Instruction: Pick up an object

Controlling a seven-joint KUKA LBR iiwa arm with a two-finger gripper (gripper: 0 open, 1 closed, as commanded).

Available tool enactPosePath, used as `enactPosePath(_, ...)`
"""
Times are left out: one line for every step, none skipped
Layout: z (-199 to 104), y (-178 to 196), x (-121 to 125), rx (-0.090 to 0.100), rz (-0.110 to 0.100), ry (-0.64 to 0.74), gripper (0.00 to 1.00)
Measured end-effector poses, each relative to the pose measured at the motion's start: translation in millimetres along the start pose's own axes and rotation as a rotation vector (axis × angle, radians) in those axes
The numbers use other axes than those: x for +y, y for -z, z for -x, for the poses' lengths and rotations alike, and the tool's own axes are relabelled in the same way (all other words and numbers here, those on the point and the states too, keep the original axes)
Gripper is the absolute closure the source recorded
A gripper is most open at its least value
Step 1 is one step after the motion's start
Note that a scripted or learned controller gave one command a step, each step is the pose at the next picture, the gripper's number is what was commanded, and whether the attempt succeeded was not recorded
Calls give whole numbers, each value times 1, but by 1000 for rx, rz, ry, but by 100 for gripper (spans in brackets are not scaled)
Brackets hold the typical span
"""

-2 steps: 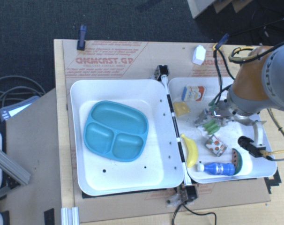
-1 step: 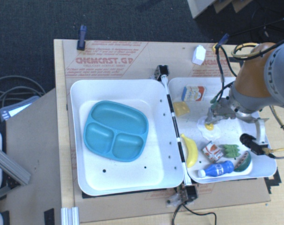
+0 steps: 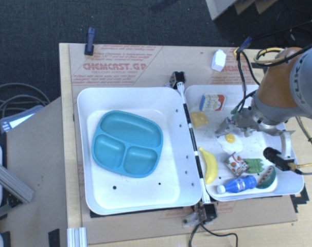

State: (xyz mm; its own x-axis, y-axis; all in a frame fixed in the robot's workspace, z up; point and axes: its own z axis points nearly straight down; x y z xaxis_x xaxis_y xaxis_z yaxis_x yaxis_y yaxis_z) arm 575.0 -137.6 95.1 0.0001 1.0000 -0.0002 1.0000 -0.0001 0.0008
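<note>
Nearest the camera, along the right white bin's (image 3: 295,188) front wall, lies a blue plastic bottle with a white cap (image 3: 238,184), beside a green watermelon-slice toy (image 3: 267,177). Just behind them sit a small red-and-white carton (image 3: 236,163), a green leafy toy (image 3: 253,164) and a yellow banana (image 3: 209,164) against the divider. Farther back, a white fried-egg toy with a yellow yolk (image 3: 230,140) lies directly below the gripper (image 3: 233,125); whether its fingers are apart or together I cannot tell. Beyond are a yellow lump (image 3: 199,119) and a small white box with red print (image 3: 212,103). The left white bin (image 3: 89,107) holds a blue divided plastic plate (image 3: 127,143). Both bins rest on the bench (image 3: 68,76).
</note>
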Motion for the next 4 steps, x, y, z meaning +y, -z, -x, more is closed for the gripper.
enactPosePath(-37, -11, -65, 1, -2, -1, 0)
enactPosePath(-12, -10, -96, 1, -2, -1, 0)
enactPosePath(-12, -1, -95, 0, 0, -1, 100)
enactPosePath(-83, 114, -95, 1, 0, 1, 100)
